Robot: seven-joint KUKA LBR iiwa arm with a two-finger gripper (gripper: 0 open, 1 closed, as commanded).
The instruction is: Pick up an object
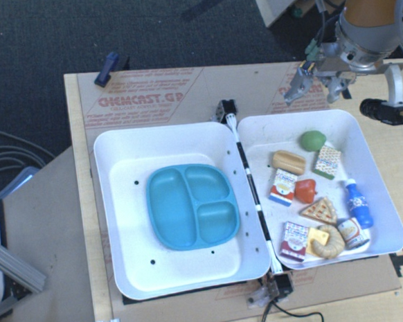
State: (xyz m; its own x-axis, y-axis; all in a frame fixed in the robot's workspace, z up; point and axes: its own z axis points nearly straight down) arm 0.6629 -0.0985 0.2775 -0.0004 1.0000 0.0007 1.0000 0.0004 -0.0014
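Note:
My gripper point(318, 88) hangs above the far rim of the right bin point(374, 151), open, with nothing between its two fingers. In the right bin lie several toy foods: a green ball point(312, 140), a tan bread roll point(288, 161), a small white carton point(328, 160), a red-and-white carton point(283, 187), a red tomato-like piece point(304, 191), a waffle wedge point(320, 211), a blue bottle point(358, 203), a second red-and-white carton point(294, 240), a yellow cheese piece point(319, 238), a bagel point(328, 248) and a small jar point(351, 232).
The left bin point(121, 198) holds a blue divided plate point(192, 206). A black clamp point(227, 110) sits where the two bins meet at the far side. A blue clip point(106, 69) lies at the bench's far left corner. Cables coil on the floor at left.

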